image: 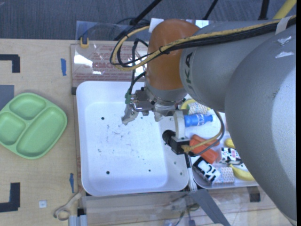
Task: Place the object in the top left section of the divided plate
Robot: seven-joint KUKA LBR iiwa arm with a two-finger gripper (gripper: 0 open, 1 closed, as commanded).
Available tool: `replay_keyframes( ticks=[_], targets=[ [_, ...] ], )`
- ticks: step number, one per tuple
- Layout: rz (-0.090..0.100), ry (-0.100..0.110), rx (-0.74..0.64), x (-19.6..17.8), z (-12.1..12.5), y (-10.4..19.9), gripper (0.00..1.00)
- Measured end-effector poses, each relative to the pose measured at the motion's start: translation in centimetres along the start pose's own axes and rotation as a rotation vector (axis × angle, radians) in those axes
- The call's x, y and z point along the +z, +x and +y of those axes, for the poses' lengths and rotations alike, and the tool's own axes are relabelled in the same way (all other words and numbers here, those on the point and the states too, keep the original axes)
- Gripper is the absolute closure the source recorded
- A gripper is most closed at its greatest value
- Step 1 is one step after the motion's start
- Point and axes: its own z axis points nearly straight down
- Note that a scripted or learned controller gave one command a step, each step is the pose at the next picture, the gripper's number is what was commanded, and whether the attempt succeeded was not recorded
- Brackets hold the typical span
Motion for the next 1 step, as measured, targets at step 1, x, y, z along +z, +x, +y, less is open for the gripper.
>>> replay_keyframes(
  ticks=[1],
  targets=[
    [-0.001,-0.002,0.311,-5.78,1.96,-1.20,0.00]
  ],
)
